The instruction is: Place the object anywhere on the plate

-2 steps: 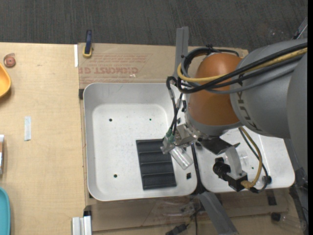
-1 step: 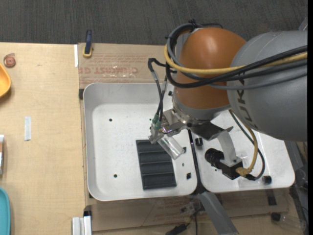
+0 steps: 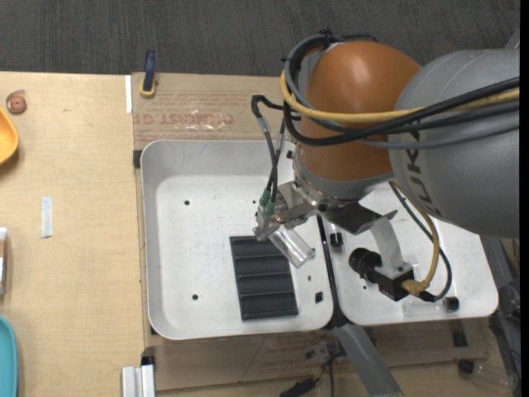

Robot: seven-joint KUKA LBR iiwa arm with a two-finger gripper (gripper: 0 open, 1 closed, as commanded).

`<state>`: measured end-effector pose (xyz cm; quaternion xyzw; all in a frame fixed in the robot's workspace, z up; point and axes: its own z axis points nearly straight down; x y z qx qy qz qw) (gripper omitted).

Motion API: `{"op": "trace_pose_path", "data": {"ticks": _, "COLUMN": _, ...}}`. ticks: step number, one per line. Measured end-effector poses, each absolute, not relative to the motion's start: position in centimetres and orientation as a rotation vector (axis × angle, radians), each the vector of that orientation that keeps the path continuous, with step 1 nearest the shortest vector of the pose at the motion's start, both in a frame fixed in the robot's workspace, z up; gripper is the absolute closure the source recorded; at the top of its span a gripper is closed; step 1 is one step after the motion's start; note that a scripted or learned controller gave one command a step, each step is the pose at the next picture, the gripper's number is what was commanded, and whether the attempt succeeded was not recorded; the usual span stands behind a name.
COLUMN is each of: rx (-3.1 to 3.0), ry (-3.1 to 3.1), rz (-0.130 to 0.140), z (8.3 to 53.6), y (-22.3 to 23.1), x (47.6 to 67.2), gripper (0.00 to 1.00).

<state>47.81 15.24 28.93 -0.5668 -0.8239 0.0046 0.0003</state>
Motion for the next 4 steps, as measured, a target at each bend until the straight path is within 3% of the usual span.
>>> {"op": "trace_pose_path", "data": {"ticks": 1, "rx": -1.628, "ry": -2.685, "rz": 0.008, "z": 25.7, "y": 11.9, "x": 48.9, "gripper": 1.0}}
{"op": "trace_pose_path", "data": {"ticks": 2, "rx": -1.57, "ry": -2.719, "rz": 0.006, "z": 23.6, "y": 13.3, "x": 47.8, "gripper": 1.0}}
{"op": "trace_pose_path", "data": {"ticks": 3, "rx": -1.485, "ry": -2.769, "rz": 0.003, "z": 28.1, "y": 10.9, "x": 47.9, "gripper": 1.0}}
{"op": "trace_pose_path", "data": {"ticks": 4, "rx": -1.203, "ry": -2.898, "rz": 0.006, "z": 19.6, "y": 10.8, "x": 51.1, "gripper": 1.0}}
